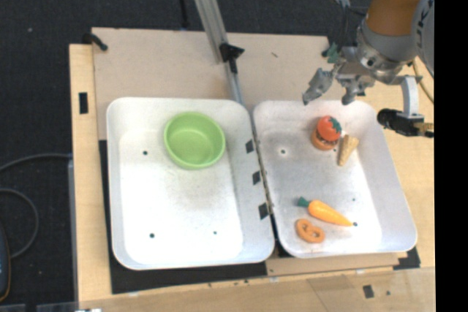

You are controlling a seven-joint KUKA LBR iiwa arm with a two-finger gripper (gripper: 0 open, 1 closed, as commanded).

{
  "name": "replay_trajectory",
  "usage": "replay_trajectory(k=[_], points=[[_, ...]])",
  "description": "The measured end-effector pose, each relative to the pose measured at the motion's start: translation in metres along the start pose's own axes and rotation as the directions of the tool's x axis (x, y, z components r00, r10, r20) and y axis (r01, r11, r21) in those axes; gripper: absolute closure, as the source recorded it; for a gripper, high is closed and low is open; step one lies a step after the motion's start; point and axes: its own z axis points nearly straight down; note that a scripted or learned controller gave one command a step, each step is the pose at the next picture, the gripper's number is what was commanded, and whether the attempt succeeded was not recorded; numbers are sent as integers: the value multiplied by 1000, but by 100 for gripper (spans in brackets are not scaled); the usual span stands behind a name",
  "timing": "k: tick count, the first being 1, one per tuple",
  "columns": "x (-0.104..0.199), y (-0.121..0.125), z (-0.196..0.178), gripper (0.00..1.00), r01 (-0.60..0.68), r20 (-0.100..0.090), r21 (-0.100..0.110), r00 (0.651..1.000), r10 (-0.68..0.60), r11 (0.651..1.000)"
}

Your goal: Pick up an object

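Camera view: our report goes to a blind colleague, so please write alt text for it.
A grey and orange robot arm holds its open pincer above the far edge of the right bin, which contains a toy tomato, a tan wedge, a toy carrot and an orange slice. The left bin contains a green bowl.

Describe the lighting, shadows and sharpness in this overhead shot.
Camera view: even, soft light; the white bins look bright but not blown out; the green bowl and carrot cast only faint shadows; the gripper looks slightly soft, and the floor beyond the bench is dark.
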Motion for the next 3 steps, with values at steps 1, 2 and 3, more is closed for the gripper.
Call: replay_trajectory(k=[1,2,3], points=[[0,0,0,0,0,1,0,1000,0,1000],[1,5,61,0,0,2,6,1000,0,1000],[-2,-4,121,0,-4,2,7,1000,4,1000]])
